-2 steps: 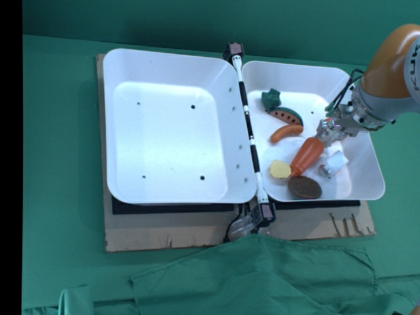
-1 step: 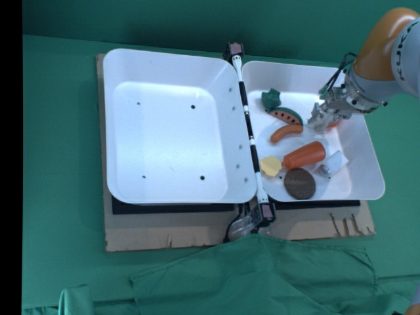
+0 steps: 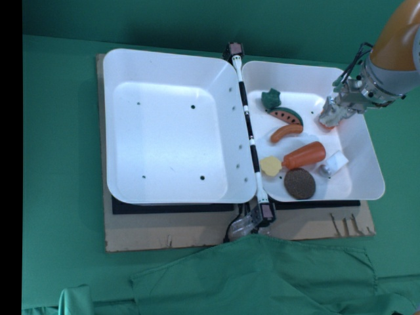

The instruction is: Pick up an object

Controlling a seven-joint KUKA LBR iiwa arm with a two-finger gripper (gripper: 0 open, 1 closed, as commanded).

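I have the gripper (image 3: 331, 115) low over the far right side of the right bin (image 3: 367, 176); I cannot tell its state from here. All the pieces sit in that bin, likely so one reach covers them. The carrot (image 3: 304, 155) lies just near and left of the gripper, the sausage (image 3: 286, 133) and watermelon slice (image 3: 286, 116) further left, and the brown disc (image 3: 299, 184) nearest me.

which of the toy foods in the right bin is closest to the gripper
The watermelon slice, red with a dark green rind. It lies just left of the gripper, nearer than the sausage or the carrot below it.
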